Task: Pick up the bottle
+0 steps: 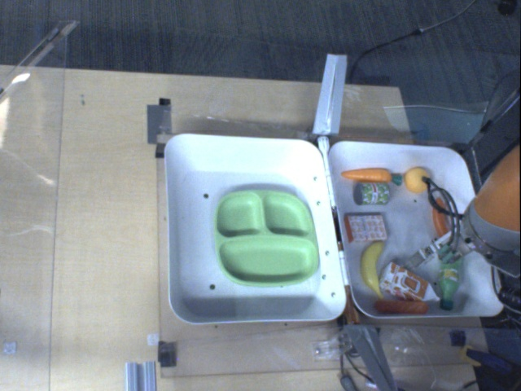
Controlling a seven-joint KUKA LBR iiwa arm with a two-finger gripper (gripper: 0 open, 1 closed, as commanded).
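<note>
The bottle (448, 284) is small and green and lies near the front right corner of the right bin (468, 163), its cap pointing toward the front wall. My gripper (440, 255) hangs low in that bin, just above and behind the bottle's upper end, close to it or touching it. The arm's orange band (498, 200) and grey wrist rise from it toward the right edge. The gripper's body hides the spot where it meets the bottle, so I cannot tell whether the bottle sits between the jaws.
The right bin also holds a carrot (365, 174), a green can (372, 193), a lemon (416, 179), a red box (365, 227), a banana (371, 265), a printed carton (403, 283) and a red sausage (400, 306). A green divided tray (266, 236) lies in the left bin (187, 218).
</note>
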